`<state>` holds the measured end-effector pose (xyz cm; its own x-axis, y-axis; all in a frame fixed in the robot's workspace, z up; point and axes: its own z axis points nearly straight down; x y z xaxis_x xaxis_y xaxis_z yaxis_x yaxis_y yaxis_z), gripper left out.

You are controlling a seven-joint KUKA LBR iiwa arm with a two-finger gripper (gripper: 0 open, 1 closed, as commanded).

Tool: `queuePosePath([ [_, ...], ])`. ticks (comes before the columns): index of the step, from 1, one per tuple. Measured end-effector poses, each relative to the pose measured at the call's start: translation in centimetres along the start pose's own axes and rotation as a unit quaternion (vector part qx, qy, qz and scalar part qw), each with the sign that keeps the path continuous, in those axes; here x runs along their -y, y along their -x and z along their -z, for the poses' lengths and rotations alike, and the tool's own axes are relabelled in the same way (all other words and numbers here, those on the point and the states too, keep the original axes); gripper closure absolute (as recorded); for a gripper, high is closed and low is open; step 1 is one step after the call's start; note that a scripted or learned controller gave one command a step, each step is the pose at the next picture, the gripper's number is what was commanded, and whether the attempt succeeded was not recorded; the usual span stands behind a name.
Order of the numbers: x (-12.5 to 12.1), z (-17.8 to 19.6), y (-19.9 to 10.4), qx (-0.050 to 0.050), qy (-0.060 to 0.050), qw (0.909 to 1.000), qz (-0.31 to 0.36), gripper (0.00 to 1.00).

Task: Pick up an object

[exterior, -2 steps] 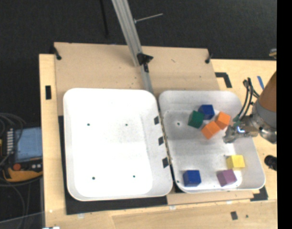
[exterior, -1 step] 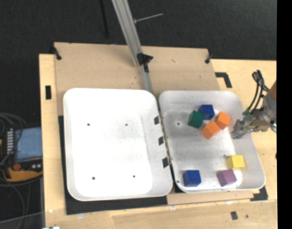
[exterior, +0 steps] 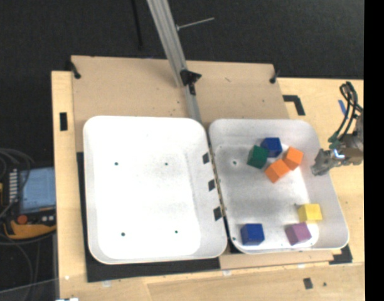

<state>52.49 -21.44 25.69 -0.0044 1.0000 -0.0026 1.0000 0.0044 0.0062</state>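
Observation:
The right bin point(exterior: 242, 187) holds several small cubes. A blue cube point(exterior: 272, 146), a green cube point(exterior: 257, 157) and two orange cubes point(exterior: 293, 157) point(exterior: 278, 170) cluster near its far side. A yellow cube point(exterior: 310, 212), a purple cube point(exterior: 298, 233) and a second blue cube point(exterior: 252, 233) lie near its front edge. My gripper point(exterior: 324, 162) hangs at the right rim of this bin, just right of the orange cubes and apart from them. Nothing shows between its fingers.
The left bin point(exterior: 148, 187) sits beside the right one on the wooden bench. A slanted metal pole point(exterior: 170, 42) rises behind the bins. Cables and a blue box point(exterior: 35, 190) lie off the bench's left side.

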Motion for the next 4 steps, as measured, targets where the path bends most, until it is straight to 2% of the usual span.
queuePosePath([
  [1,-3.0,-0.1,-4.5,-0.001,-0.002,1.0,0.001,1.0],
  [4,-9.2,-2.9,-19.3,-0.001,-0.002,1.0,0.001,1.0],
])
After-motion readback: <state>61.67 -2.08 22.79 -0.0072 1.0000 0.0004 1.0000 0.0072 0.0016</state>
